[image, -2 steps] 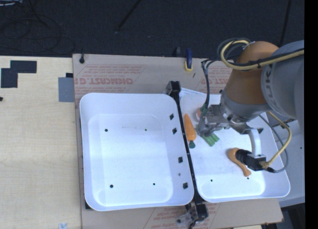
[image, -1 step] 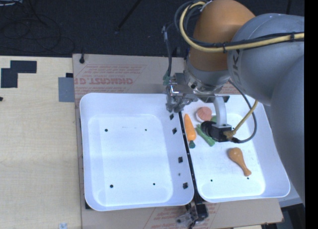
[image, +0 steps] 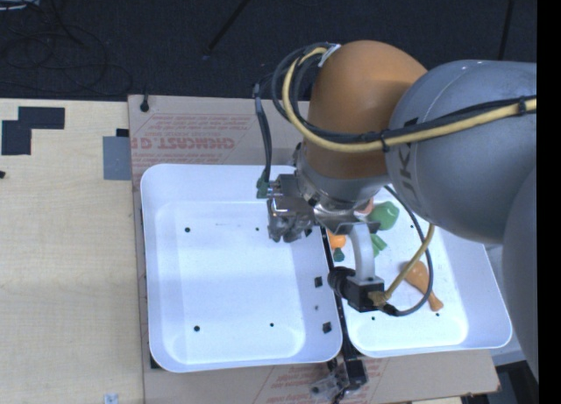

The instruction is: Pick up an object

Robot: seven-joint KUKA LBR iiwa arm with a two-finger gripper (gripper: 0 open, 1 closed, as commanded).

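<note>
My gripper (image: 287, 223) hangs low over the right side of the left bin (image: 175, 306), close to the wall between the two bins. The big orange and grey wrist above it hides much of the right bin (image: 473, 323). In that right bin lie a green object (image: 384, 216), an orange object with a thin stalk (image: 419, 276), and small orange (image: 337, 240) and teal (image: 338, 255) pieces beside the divider. I see nothing under the gripper on the left bin's floor.
Both bins rest on a cardboard sheet (image: 193, 135) on the wooden bench (image: 61, 244). A yellow cable (image: 405, 272) loops from the wrist down to a black fitting (image: 359, 291) over the right bin's left edge.
</note>
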